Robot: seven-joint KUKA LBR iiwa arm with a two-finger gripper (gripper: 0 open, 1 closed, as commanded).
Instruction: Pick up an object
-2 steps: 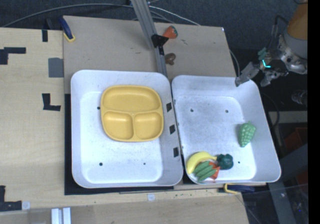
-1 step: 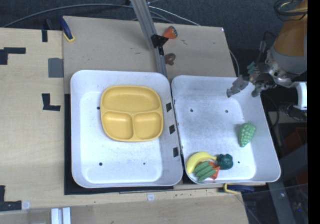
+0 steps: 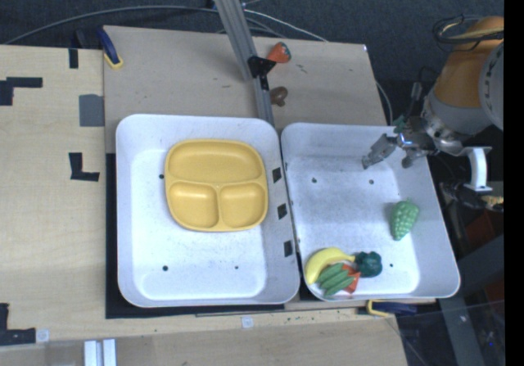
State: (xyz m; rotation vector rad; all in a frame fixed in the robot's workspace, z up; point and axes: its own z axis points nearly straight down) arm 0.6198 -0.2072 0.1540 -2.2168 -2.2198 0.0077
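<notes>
Even, diffuse overhead light; faint shadows only. Mild glare on my two shallow white plastic bins (image 3: 139, 192). Picture soft, slightly grainy.

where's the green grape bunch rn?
In the right bin, near its right wall, the green grape bunch lies below the gripper and above the banana pile.

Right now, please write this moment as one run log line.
gripper: open, holding nothing | over right bin far edge | green grapes, toy food pile: untouched
</notes>
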